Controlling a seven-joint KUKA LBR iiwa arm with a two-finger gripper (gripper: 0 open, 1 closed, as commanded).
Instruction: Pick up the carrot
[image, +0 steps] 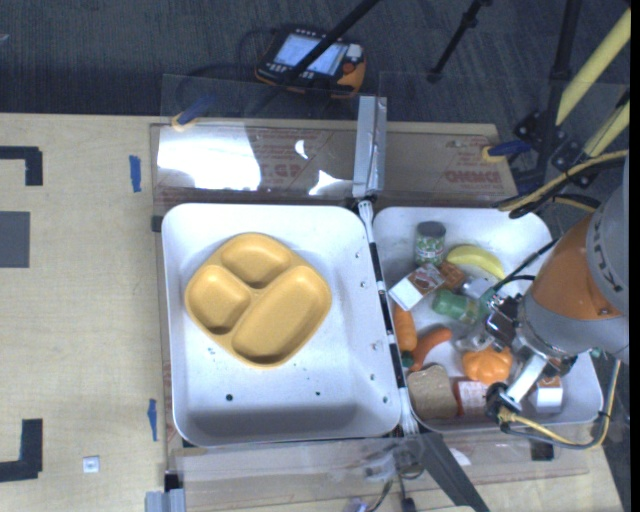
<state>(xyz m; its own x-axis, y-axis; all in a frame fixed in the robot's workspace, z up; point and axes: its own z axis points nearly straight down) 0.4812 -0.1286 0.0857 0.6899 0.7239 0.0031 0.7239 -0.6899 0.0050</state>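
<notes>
- The arm (612, 250) has a rounded grey shell.
- A wide orange band (572, 285) sits above the grey wrist (555, 338).
- The gripper (497, 322) is dark and blocky.

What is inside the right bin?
The right bin holds a banana, a green-lidded jar, a carrot by its left wall and an orange fruit. The arm covers its right side; what lies beneath cannot be seen.

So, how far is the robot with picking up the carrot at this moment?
Done: nothing yet. The carrot lies in the right bin, against its left wall, among other items. In hand: the gripper hangs over the same bin, to the right of the carrot, near an orange fruit. Left: move across to the carrot, grasp it and lift it.
</notes>
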